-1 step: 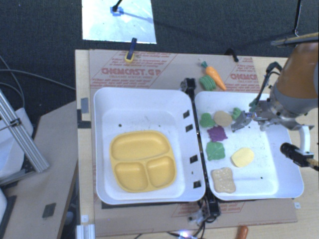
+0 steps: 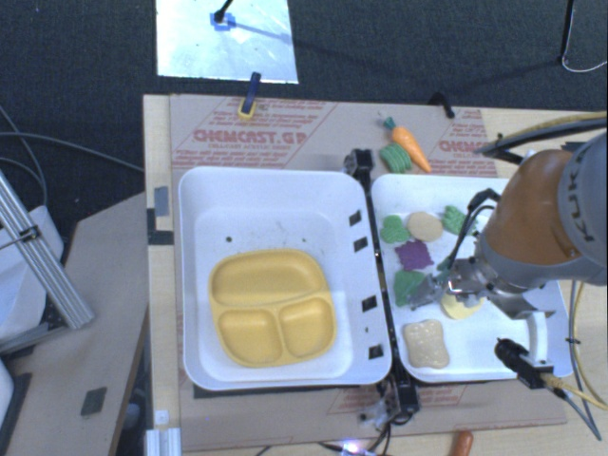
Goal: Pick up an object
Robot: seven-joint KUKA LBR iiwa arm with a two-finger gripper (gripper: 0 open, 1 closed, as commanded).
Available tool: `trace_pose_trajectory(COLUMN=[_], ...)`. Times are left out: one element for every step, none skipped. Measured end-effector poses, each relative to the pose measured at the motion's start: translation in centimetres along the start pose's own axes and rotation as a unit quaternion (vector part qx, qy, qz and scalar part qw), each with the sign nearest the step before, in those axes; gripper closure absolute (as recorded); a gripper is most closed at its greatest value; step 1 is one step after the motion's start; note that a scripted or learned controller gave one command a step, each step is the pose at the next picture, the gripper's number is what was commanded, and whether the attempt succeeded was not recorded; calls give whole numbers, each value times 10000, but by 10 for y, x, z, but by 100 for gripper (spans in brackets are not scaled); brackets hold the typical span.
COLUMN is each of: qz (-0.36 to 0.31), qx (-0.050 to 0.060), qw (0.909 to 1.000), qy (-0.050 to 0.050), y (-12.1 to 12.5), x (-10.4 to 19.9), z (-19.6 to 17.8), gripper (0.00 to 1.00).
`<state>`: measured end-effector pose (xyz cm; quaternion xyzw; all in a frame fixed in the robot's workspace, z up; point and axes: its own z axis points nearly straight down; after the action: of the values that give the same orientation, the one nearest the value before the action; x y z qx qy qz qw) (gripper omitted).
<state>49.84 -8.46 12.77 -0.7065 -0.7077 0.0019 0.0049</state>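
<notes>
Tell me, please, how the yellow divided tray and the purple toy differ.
The yellow divided tray lies in the left bin; the purple toy lies in the right bin. The tray is far larger and smooth; the toy is small and lumpy. The tray lies alone; the toy sits among others.

- Two white bins: the left bin and the right bin beside it.
- One yellow divided tray, in the left bin.
- Right bin: three green toy pieces, one purple piece, two beige pieces, one pale yellow piece.
- One toy carrot and one green piece, behind the right bin.
</notes>
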Motion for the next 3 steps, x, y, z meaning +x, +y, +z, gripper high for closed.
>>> trace_pose_trajectory(qz=[-15,17,10], qx=[-63,-73,-87], qw=[10000,10000,10000], qy=[-20,-25,-40], y=[43,41,87], x=[-1,-46,-101], z=[44,41,38], gripper=[0,0,0])
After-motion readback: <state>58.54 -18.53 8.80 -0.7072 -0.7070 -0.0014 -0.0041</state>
